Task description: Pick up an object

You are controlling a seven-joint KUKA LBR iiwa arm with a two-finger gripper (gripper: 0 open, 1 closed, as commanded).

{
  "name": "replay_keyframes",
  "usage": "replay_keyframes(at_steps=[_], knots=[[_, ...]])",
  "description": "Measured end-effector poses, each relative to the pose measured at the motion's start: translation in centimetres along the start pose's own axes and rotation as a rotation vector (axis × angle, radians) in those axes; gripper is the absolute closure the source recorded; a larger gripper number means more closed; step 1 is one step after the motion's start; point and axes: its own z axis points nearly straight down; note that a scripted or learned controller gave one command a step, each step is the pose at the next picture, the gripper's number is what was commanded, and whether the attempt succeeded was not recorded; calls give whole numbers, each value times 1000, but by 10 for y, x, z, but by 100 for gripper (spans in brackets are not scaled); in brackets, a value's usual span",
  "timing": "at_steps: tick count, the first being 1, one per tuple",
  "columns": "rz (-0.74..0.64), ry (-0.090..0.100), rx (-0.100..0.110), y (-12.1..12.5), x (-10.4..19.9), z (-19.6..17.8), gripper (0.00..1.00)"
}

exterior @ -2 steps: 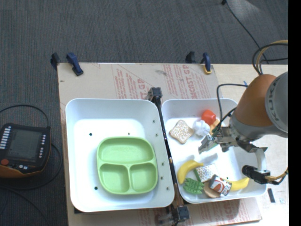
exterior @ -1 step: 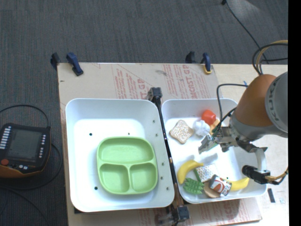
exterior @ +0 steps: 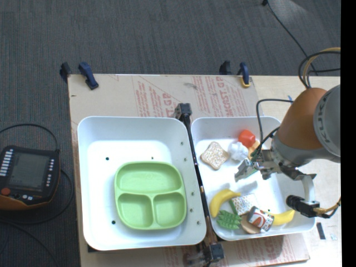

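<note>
The right bin (exterior: 207,128) holds several toy foods: a tan cracker (exterior: 214,155), a crumpled white piece (exterior: 238,149), an orange-red piece (exterior: 247,137), a yellow banana (exterior: 222,200), a green leafy piece (exterior: 228,220), a speckled white slice (exterior: 241,204), a red and white can (exterior: 258,219) and a second yellow banana (exterior: 285,216). My gripper (exterior: 246,170) hangs over the middle of this bin, just right of the cracker and below the white piece. Its fingers (exterior: 242,174) point left and stand slightly apart with nothing between them.
The left bin (exterior: 94,132) carries a green divided plate (exterior: 150,194). A black divider clamp (exterior: 183,111) sits between the bins. Blue and yellow clamps (exterior: 88,75) hold the cardboard base at the back. A teach pendant (exterior: 25,177) lies on the floor at left.
</note>
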Motion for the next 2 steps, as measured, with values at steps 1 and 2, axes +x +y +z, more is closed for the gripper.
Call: replay_keyframes(at_steps=[1,2], knots=[[0,0,0,0,0,0,0],[0,0,0,0,0,0,0]])
